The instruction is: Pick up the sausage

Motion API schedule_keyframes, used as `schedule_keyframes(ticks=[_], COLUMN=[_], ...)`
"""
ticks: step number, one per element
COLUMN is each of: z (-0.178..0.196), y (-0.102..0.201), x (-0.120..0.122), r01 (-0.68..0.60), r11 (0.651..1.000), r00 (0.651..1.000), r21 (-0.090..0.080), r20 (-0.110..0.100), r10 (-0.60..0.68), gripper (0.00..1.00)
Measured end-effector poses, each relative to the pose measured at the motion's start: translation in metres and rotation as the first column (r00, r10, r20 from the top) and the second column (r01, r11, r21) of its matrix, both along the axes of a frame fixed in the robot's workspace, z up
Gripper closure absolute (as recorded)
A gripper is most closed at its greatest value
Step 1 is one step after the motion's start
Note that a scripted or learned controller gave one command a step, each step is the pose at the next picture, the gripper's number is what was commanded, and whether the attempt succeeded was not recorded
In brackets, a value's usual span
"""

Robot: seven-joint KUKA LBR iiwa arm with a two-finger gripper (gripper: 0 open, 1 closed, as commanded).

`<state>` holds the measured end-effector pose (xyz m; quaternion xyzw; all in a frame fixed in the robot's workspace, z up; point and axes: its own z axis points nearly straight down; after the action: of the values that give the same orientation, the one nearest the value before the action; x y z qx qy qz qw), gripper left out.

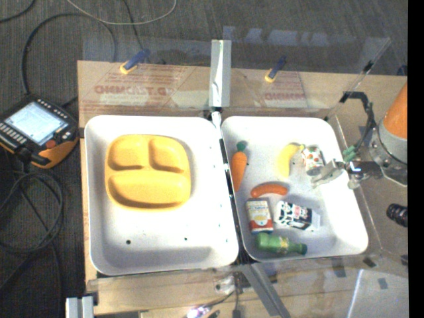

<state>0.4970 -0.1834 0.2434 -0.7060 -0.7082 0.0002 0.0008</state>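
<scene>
The arm point(396, 128) is cut off by the frame's right edge, only its orange band and wrist visible. The gripper point(324, 174) is too small and blurred to read. Labels on the can point(259, 215) and carton point(293, 214) are illegible.

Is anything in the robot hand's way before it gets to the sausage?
Nothing visible blocks it. The gripper hovers at the right bin's right side, and the reddish-orange sausage lies to its left across bare bin floor. The yellow banana and small patterned cup sit just above that path.
</scene>
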Motion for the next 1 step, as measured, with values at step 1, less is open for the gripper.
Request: schedule_keyframes(ticks=[1], z=[0.0086], y=[0.0010], x=[0.0009], r01=[-0.002], r11=[1.000], r00=[1.000], r21=[0.001], r20=[-0.001], r10=[0.002], gripper=[1.00])
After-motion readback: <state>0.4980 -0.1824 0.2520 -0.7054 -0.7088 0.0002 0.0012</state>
